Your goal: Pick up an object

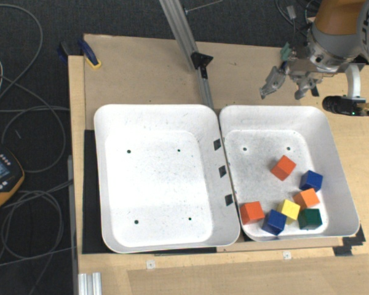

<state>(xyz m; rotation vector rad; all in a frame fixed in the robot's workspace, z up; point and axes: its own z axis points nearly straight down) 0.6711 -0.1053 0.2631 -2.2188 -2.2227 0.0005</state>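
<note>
Speckled white plastic bins (154, 118), wooden bench (141, 72)

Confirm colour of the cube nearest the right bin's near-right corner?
Dark green cube, clear in the camera view, beside the yellow cube.

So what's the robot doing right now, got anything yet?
Hand open, holding nothing, above the right bin's far edge. Seven blocks in that bin, orange block nearest. Nothing in the way.

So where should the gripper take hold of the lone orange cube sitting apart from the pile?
Probably from straight above the orange cube, closing on two opposite side faces. It sits apart in the right bin, rotated diagonally, so the gripper would need turning to match its faces.
</note>
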